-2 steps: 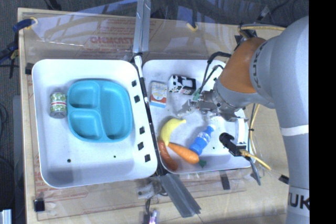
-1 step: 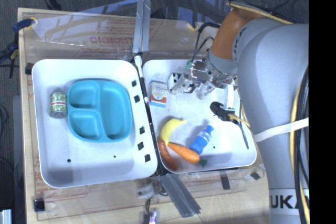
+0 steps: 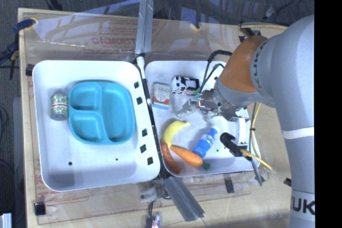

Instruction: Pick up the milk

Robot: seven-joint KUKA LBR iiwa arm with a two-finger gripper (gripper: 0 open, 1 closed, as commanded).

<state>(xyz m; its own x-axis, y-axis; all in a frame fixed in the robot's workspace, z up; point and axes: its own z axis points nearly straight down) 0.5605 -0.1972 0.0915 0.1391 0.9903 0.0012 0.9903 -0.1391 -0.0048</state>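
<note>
The grey arm (image 3: pixel 288 75) hides part of the tool (image 3: pixel 186 104) beside the milk (image 3: pixel 183 84); its spread cannot be told.

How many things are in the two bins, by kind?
Cartons: 2 (milk, orange-and-white carton)
Can: 1
Blue tray: 1
Blue bottle: 1
Banana: 1
Carrot: 1
Red sausage-like piece: 1
Total: 8

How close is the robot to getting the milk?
Done: the tool is down in the right bin, right beside the milk. In hand: it looks like it is lining up on the milk, but I can't see a grip. Left: grab the milk, which lies on the bin floor, and lift it out.
</note>
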